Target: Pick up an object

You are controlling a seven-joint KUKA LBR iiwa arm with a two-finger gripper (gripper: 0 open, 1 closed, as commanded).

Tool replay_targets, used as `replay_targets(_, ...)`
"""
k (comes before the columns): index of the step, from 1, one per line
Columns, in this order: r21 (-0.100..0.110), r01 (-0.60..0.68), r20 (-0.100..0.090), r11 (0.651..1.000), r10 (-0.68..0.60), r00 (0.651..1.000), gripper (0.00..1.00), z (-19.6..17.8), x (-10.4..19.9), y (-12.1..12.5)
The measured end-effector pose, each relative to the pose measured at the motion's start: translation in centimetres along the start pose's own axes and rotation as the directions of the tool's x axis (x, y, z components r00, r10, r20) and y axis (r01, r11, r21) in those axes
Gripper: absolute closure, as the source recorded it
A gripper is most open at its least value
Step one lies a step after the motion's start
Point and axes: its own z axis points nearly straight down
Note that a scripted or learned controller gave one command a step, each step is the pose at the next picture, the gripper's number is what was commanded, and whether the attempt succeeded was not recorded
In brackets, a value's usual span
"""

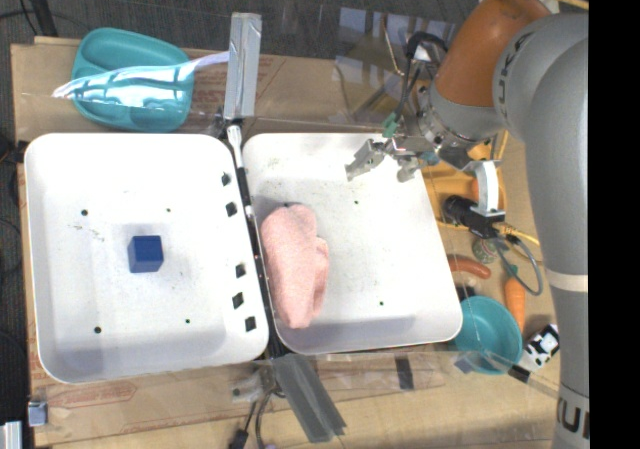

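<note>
A pink folded cloth [294,263] lies along the left wall of the right bin [400,267]. A small blue cube [146,253] sits near the middle of the left bin [120,337]. My gripper [382,163] hovers over the far part of the right bin, up and to the right of the cloth and apart from it. Its two grey fingers are spread, and nothing is between them.
A teal scoop-shaped object [132,87] with a white handle lies beyond the left bin. A teal bowl [488,333], an orange carrot-like piece [516,301] and cables clutter the bench right of the right bin. A grey divider with black clips [240,237] separates the bins.
</note>
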Motion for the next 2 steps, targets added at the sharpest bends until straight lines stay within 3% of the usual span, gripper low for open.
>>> replay_targets(1,0.000,-0.070,0.000,0.998,0.070,0.998,0.00,11.2,5.6,-0.8)
replay_targets(2,-0.002,0.086,0.000,0.996,-0.086,0.996,0.00,11.5,5.5,-4.5)
